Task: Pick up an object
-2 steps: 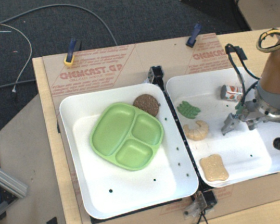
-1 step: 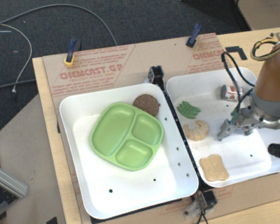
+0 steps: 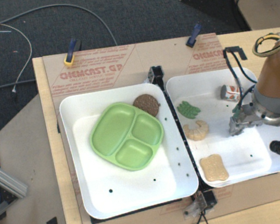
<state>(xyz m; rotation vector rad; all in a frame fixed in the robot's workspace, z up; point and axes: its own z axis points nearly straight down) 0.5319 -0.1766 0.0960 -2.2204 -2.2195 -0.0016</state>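
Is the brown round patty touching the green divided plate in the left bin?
Touching. In the camera view, the brown patty sits against the upper right rim of the green plate with no white bin floor showing between them.

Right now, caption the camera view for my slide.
Gripper low in right bin; green tray in left bin.

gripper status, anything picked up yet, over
Gripper low in right bin, nothing seen in it. Nearest: bread roll, green leaf, cracker. Small can behind.
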